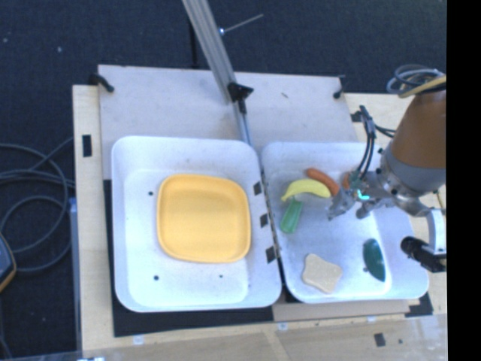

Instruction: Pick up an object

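Gripper (pixel 347 204) low over right bin (pixel 342 156), near banana (pixel 306 190)

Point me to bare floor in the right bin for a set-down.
Free: the right bin middle, bordered by green piece, bread and teal piece. Also the near-left corner, left of the bread. Crowded: the far strip, with banana, sausage and claw. The left bin's plate fills its middle.

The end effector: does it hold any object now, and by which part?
Nothing is seen held. The end effector hovers in the right bin, right of the banana; whether it is open or shut cannot be told.
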Controlling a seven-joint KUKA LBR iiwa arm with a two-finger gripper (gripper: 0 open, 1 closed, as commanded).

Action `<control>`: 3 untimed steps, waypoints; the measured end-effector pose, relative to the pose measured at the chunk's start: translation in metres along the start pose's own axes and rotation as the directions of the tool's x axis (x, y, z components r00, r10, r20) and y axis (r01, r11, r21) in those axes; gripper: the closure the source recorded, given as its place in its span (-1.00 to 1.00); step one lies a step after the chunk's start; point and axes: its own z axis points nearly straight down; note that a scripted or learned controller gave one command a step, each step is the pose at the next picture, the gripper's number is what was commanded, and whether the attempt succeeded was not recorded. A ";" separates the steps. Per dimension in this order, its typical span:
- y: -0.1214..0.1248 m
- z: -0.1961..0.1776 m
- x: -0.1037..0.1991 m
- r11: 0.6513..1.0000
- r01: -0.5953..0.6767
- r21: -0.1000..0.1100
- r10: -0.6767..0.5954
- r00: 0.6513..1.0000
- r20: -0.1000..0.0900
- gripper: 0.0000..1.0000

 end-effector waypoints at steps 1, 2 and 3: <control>0.000 0.000 0.000 1.000 0.000 0.000 0.000 1.000 0.000 -1.00; -0.006 0.046 -0.007 1.000 -0.001 0.004 0.001 1.000 0.000 -1.00; -0.011 0.107 -0.004 1.000 0.000 0.005 0.000 1.000 0.000 -1.00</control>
